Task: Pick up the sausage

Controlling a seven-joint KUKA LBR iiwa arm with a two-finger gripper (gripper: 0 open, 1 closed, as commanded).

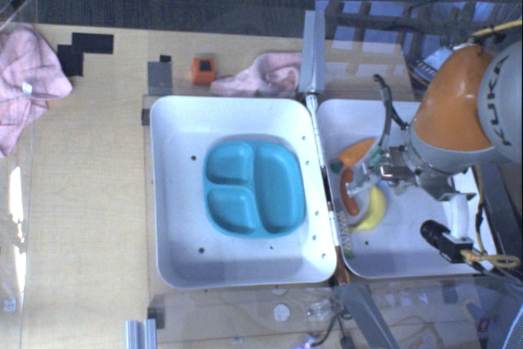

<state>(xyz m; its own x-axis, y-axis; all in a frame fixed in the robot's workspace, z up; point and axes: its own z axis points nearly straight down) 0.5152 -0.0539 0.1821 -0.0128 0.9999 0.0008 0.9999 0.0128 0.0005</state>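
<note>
A worktop [98, 200] seen from above carries two white bins side by side. The left bin [176, 257] holds a blue divided tray [253, 185]. In the right bin [400, 253] lie the sausage [350, 194], reddish and lengthwise near the bin's left wall, a banana [372, 212] touching its right side, and a carrot [357, 151] just above.

The arm [458, 106], grey with an orange band, reaches in from the right, and its end effector [368, 174] sits low over the sausage's upper end.

The risk is crowding: with the banana pressed against the sausage, a finger could land on the banana, nudge it, or pinch both, and the nearby wall leaves little room.

The end effector appears partly spread, but glare and small size mean its opening cannot be told; nothing is plainly gripped.
</note>
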